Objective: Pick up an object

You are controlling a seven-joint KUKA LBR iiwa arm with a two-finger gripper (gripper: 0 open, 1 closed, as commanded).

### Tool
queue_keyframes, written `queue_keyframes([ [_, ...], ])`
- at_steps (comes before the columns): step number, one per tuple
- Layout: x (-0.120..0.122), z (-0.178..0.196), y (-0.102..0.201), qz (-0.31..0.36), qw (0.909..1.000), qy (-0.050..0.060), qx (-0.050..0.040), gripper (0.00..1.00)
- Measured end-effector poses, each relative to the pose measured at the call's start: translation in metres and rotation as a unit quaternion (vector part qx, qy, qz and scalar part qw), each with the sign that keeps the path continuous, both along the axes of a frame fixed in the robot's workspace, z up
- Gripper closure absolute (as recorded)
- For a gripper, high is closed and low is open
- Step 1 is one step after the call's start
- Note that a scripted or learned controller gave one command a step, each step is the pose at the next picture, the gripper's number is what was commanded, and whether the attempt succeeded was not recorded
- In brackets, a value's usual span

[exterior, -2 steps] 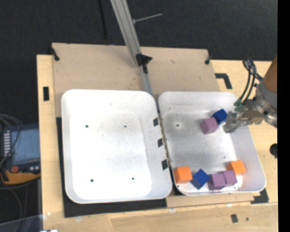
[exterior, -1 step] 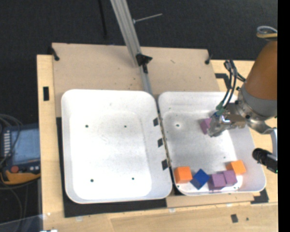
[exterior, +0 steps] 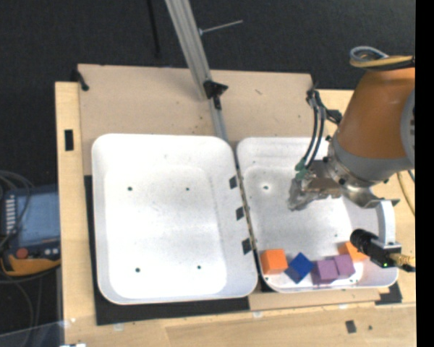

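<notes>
Orange block (exterior: 274, 260) | blue block (exterior: 300, 267) | labels: none legible, blurry

This is a robotics lab or test cell, not a home. A plain wooden bench (exterior: 289, 316) stands on dark carpet and bears 2 white bins (exterior: 166, 215) side by side. An industrial arm (exterior: 376, 121) with exposed cables (exterior: 317, 129) reaches in from the right. An aluminium strut (exterior: 192, 38) slants over the bench. A handheld control pendant (exterior: 30, 226) with a screen and coiled leads lies on the floor at the left.
</notes>
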State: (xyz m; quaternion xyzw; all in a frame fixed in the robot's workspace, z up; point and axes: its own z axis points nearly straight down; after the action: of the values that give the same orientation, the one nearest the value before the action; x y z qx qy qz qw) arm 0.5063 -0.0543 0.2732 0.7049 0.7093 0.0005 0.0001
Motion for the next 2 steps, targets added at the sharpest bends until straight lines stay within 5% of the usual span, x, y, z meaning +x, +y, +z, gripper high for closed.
queue_keyframes([
  [2,0.012,-0.014,0.09,-0.001,1.0,0.002,-0.0005,1.0],
])
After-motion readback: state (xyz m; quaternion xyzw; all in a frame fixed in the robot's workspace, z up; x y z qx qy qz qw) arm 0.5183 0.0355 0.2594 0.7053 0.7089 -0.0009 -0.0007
